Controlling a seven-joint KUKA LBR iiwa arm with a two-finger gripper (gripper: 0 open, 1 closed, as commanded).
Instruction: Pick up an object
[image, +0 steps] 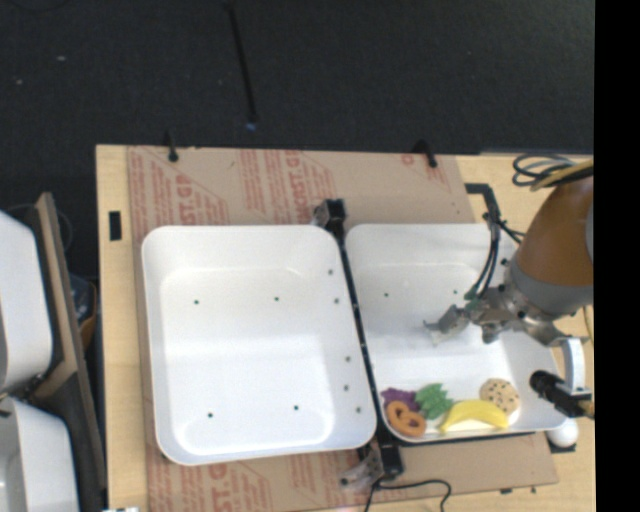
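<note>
A: Item one, the right bin (420, 262). Contents?

B: Five small toy food pieces, all lined up along its near wall. From the divider outward: purple grapes (397, 397), an orange pretzel (405, 420), a green leafy piece (434, 399), a yellow banana (474, 416), a round cookie (500, 396). Some touch or overlap their neighbours. The left bin (250, 340) is listed separately.

A: Handling notes?

B: Judged from looks alone: light, probably moulded plastic or foam, stiff enough to take a squeeze, not fragile. Smooth surfaces, so likely a bit slippery. The banana is the longest, and its narrow width suits a two-finger grip across the middle. The cookie lies flat and would need taking across its diameter. The pretzel and grapes sit tight in the corner by the divider, awkward for finger clearance.

A: Item two, the gripper (452, 322)?

B: Over the middle of the right bin, reaching in from the right, well apart from the toy row and above it in the view. Nothing is visible between its fingers. Whether the jaws stand apart or together, I cannot tell; the tip is small and blurred.

A: Task status?

B: By my reading, no object taken yet.
</note>
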